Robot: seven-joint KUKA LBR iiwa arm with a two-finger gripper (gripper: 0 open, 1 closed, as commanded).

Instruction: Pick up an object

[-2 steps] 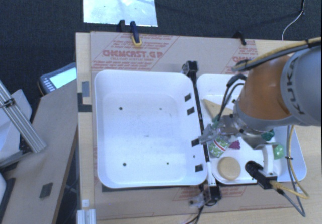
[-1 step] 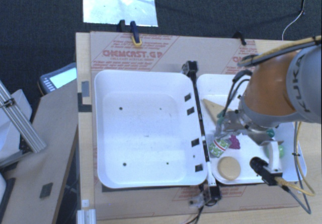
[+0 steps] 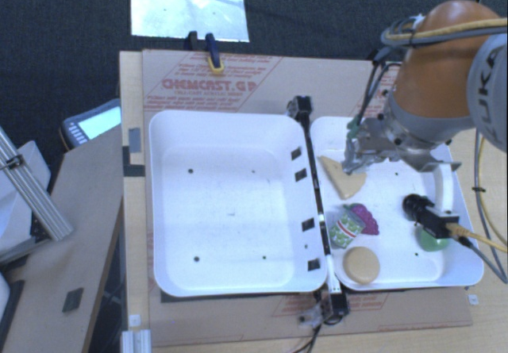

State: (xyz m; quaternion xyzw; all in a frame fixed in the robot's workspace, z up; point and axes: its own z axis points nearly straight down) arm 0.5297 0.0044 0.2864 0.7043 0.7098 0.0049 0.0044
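From the camera above the table, two shallow white bins sit side by side. The left bin lies beside the right bin, which carries the objects. The grey arm with its orange band reaches in from the right, and its tool hangs low over the upper left part of the right bin, just at the tan wedge-shaped piece; whether the tool is wide, narrow or gripping that wedge cannot be told. Below the wedge lie a purple grape bunch, a small green-and-white can touching it, and a round tan disc. A green object sits near the bin's right side, partly under black hardware.
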